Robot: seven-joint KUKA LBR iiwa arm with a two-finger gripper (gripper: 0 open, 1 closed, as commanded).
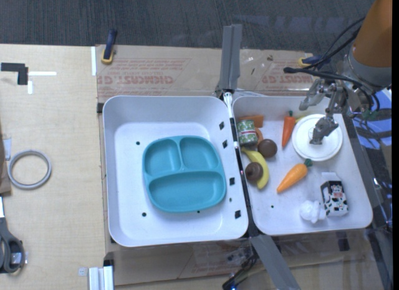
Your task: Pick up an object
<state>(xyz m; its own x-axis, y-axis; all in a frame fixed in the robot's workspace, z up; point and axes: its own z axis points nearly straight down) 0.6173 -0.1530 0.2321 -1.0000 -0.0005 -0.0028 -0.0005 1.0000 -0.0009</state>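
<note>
The right bin (356,171) holds two orange carrots (287,130) (292,178), a yellow banana (259,166), two brown balls (268,148) (254,171), a small labelled can (247,135), a round white dish (318,144), a black-and-white milk carton (333,196) and a white crumpled item (310,211). My gripper (320,130) hangs over the white dish at the bin's back right. I see nothing held in it. The left bin (113,158) holds a blue divided plate (184,174).
A grey divider bar (231,58) runs back from between the bins. Cables (368,117) trail along the right side by the arm. On the bench at left lie a tape roll (28,169) and scissors (10,254); a blue clamp (110,46) sits behind.
</note>
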